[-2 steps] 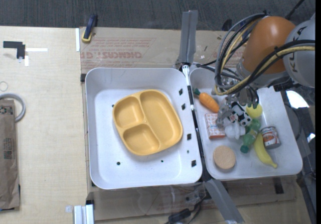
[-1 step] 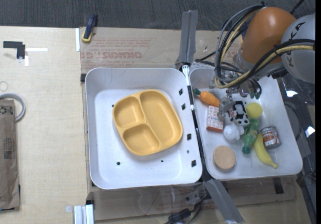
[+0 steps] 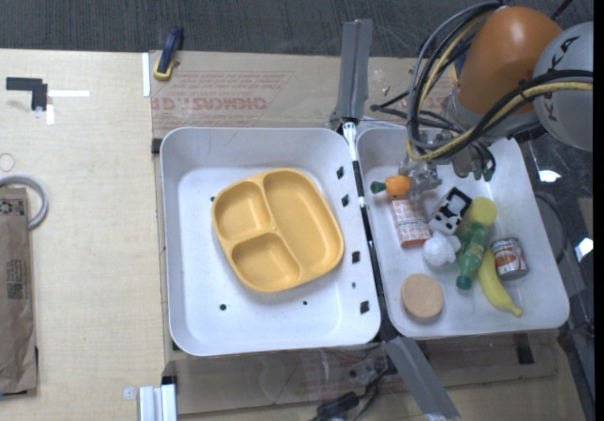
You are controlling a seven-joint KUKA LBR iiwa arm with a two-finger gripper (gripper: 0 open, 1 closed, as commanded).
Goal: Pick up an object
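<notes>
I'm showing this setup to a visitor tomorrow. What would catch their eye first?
Probably the yellow divided plate, lying alone in the middle of the left bin. Next, the arm's big orange band at upper right, with cables looping around it, above the right bin. That bin holds a colourful clutter: a banana, a green bottle, a small can and a round tan disc.

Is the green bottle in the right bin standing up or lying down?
Lying down: the green bottle shows its whole side along the right bin floor.
</notes>
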